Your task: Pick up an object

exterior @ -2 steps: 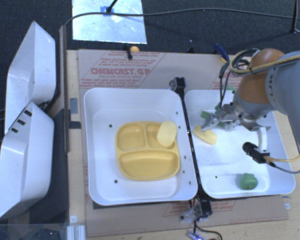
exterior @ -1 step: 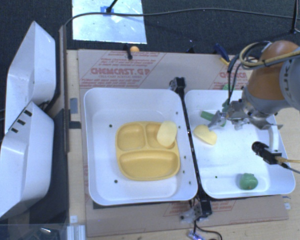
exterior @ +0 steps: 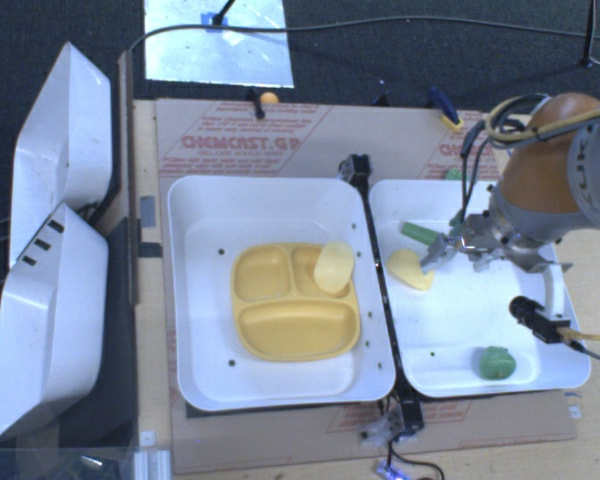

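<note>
In the right bin (exterior: 450, 373) lie three loose objects. A pale yellow wedge-shaped piece (exterior: 410, 270) sits near the bin's left wall. A green cylinder (exterior: 417, 233) lies just above it, and a round green lump (exterior: 496, 362) rests near the front right corner. My gripper (exterior: 440, 251) hangs low over the right bin, between the green cylinder and the yellow piece and just right of both. I see nothing held in it. The arm's orange band (exterior: 540, 178) rises behind it.
The left bin (exterior: 195, 298) holds a yellow divided plate (exterior: 295, 328) with a pale yellow cup-like object (exterior: 333, 266) on its upper right compartment. A black clamp (exterior: 355, 168) sits where the bins meet. Cables trail along the right bin's right edge (exterior: 545, 323).
</note>
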Controlling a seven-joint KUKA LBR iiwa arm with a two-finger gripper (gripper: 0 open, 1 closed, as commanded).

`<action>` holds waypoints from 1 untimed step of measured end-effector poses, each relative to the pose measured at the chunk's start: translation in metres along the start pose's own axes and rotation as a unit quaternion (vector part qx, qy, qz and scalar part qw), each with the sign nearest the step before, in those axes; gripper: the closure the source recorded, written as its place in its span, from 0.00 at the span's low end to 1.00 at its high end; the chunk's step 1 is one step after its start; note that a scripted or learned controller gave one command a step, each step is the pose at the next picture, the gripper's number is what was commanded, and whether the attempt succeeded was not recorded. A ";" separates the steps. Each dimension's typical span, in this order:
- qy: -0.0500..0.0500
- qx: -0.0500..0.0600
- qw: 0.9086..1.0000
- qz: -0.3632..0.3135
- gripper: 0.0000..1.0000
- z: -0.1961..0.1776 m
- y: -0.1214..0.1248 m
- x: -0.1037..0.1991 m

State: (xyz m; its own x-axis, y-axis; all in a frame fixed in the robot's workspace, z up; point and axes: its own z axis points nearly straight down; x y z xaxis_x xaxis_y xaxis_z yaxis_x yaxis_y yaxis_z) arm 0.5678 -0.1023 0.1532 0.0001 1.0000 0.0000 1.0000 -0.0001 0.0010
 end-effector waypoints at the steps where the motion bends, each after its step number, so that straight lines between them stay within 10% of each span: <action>1: 0.000 0.000 1.000 0.000 0.00 0.002 -0.017 0.004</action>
State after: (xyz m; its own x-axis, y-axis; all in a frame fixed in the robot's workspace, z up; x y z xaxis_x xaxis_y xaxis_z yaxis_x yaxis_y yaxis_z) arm 0.5503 -0.0982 0.1513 0.0002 1.0000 0.0001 1.0000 -0.0002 0.0001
